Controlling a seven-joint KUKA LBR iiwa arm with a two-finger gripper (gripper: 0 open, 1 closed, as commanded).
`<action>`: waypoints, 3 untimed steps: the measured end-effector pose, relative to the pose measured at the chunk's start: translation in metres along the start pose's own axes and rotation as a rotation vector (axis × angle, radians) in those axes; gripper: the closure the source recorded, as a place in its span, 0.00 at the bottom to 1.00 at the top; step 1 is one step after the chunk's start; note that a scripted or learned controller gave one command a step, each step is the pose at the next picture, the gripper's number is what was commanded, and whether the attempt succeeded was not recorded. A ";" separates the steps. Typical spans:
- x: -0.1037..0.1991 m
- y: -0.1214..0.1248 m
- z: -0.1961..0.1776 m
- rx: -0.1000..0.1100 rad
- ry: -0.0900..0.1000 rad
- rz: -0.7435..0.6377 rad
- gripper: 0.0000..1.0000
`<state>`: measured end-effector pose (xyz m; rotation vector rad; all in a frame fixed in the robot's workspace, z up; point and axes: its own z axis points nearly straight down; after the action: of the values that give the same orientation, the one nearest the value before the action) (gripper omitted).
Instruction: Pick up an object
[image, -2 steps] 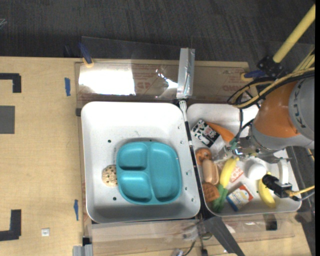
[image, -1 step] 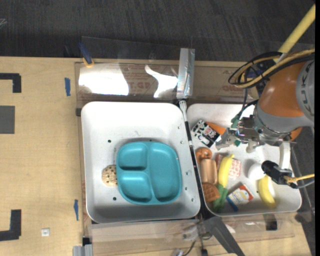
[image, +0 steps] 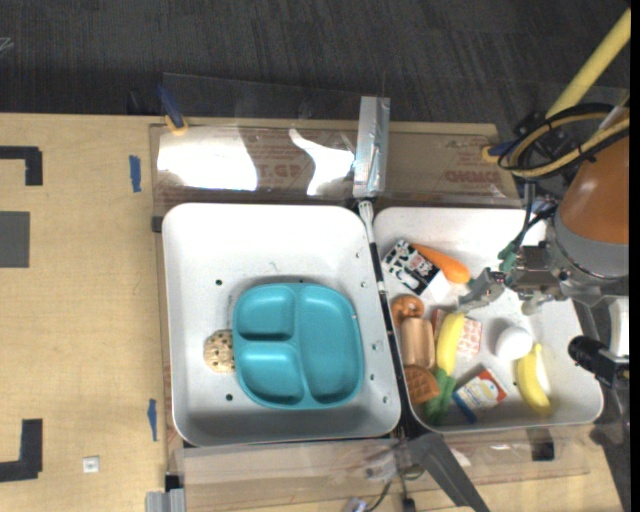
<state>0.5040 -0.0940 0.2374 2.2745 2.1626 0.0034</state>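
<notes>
gripper over right bin, grip state unclear; carrot beside it, long axis slanting down-right

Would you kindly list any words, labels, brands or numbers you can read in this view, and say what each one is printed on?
Nothing here reads with certainty.
Brown cardboard behind the bins: faint reddish print, too blurred to read.
Black-and-white packet in the right bin: bold pattern, no legible letters.
Small carton with red, white and blue faces: print too small.
White packet by the yellow bananas: pinkish marks, unreadable.
</notes>
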 end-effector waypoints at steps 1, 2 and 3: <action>0.048 -0.005 0.054 0.007 0.002 -0.201 0.00; -0.008 -0.005 0.135 -0.006 -0.002 -0.273 0.00; -0.008 -0.003 0.125 -0.012 -0.006 -0.272 1.00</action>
<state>0.5011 -0.1022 0.1128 1.9516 2.4409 0.0090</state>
